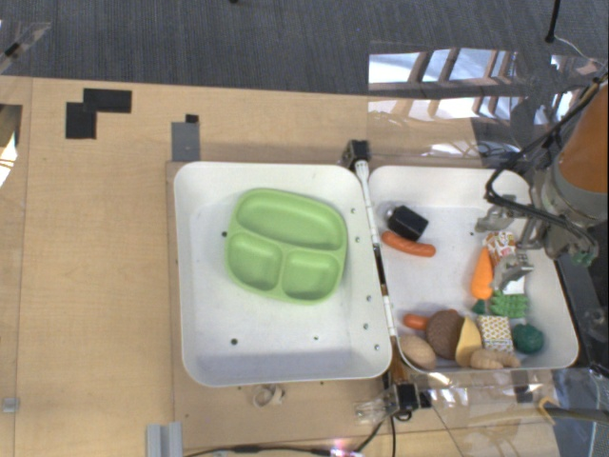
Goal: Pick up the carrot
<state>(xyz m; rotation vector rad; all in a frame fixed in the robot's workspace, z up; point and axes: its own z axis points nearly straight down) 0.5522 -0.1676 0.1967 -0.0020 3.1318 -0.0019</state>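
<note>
— Carrot (482, 274) location?
— Right bin (447, 193), toward its right side, orange, standing on end with the green top low, just beside the gripper (507, 255).
— Gripper grasping anything?
— Hard to say. Metal fingers blurred against a small red-and-white packet (500, 246); cannot tell whether spread or closed, nor whether touching the carrot.
— Anything hidden or cut off?
— Arm (580, 174) cropped at the right edge, cables looping across it. Green toy (507, 305) partly tucked under the carrot's leafy end.
— Room around the carrot?
— Open white floor to its left. Crowded below: checked block (495, 331), dark green ball (528, 338), yellow wedge (467, 341), brown round thing (443, 331), pale lumps by the near wall.
— Farther out?
— Black block (407, 223) and red sausage (409, 247) near the divider. Left bin (200, 284) holding a green divided plate (285, 244).
</note>
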